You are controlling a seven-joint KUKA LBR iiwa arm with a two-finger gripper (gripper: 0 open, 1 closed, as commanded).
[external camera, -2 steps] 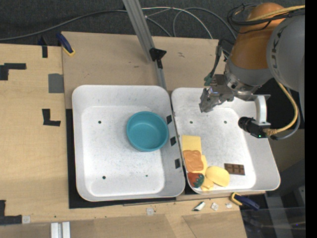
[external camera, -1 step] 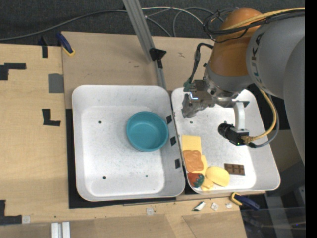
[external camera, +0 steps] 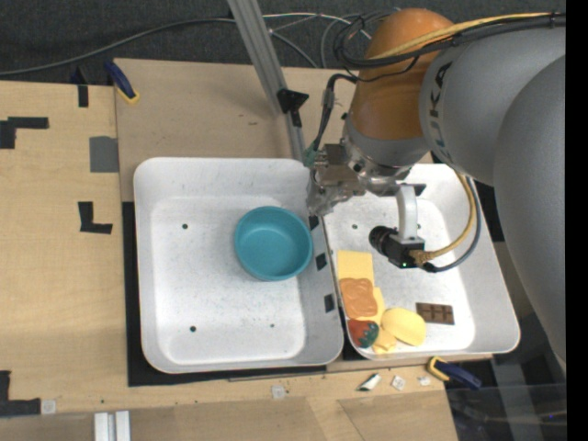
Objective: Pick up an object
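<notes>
The jaws hang over the seam between the two bins, and whether they stand apart or together I cannot tell; nothing visibly sits between them. Just beside them, to the view's left and a little lower, the teal bowl rests upright in the left bin, round, smooth, thin-rimmed. Further off in the right bin lie soft-looking toy foods: a flat yellow slice, an orange piece, a yellow lump and a brown chocolate bar.
</notes>
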